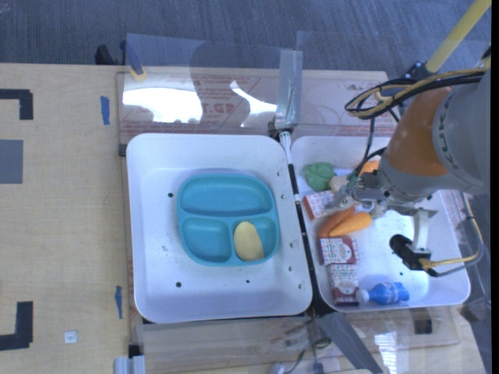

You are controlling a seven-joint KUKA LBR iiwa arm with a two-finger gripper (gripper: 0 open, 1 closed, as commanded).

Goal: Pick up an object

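Two white bins: pincer (352,195), grip unclear, crowds right bin's (452,287) left edge above a carrot (348,223)

A robotics lab — taped plywood bench (54,232), white bins (148,287), cabled arm (437,139).

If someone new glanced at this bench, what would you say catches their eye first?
Probably the blue divided tray in the left bin, with a yellow potato-like item in its lower right compartment. Next, the grey and orange arm over the cluttered right bin, its gripper just above an orange carrot.
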